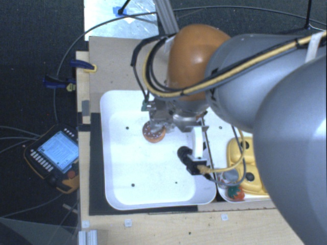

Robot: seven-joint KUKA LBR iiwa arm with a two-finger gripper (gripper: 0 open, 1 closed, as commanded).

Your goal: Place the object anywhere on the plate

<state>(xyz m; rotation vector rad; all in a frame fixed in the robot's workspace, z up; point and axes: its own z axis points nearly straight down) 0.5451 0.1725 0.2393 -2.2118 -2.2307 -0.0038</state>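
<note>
A small round brown object (153, 133), shaped like a doughnut with a pale speckled top, lies in the left white bin (117, 152), toward its far middle. My gripper (159, 120) hangs right over it, and the wrist covers the object's far edge. A yellow plate (244, 157) lies in the right bin, mostly hidden under the arm.
The grey arm with its orange band (196, 60) covers most of the right bin. A small red and green item (234, 191) sits in a round dish by the plate's near edge. A black cable fitting (188, 160) hangs from the wrist over the left bin.
</note>
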